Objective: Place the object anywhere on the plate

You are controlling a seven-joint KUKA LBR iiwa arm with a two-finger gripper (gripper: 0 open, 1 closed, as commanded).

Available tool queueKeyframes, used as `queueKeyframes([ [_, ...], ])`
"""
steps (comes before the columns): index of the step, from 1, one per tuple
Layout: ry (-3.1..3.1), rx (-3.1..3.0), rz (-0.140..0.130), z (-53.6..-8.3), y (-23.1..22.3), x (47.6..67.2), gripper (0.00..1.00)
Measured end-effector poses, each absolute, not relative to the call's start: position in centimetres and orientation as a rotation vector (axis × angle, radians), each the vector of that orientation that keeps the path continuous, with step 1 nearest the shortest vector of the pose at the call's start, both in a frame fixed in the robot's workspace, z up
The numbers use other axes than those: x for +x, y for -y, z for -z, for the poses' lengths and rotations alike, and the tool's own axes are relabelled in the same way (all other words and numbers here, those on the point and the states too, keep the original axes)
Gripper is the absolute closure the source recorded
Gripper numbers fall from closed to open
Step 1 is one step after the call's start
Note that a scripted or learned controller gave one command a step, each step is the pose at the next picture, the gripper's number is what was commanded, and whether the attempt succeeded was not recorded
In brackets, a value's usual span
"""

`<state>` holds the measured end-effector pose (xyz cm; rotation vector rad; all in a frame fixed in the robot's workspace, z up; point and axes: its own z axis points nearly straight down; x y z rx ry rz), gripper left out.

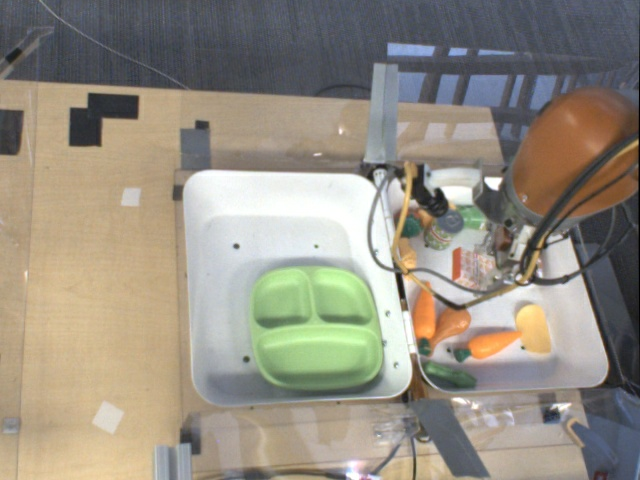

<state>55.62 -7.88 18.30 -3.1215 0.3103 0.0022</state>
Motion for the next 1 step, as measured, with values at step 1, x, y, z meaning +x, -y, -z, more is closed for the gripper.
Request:
queueKeyframes([
  [1, -0.343, -3.121, 0.005, -23.49, 7.43, 50.91, 1.00],
])
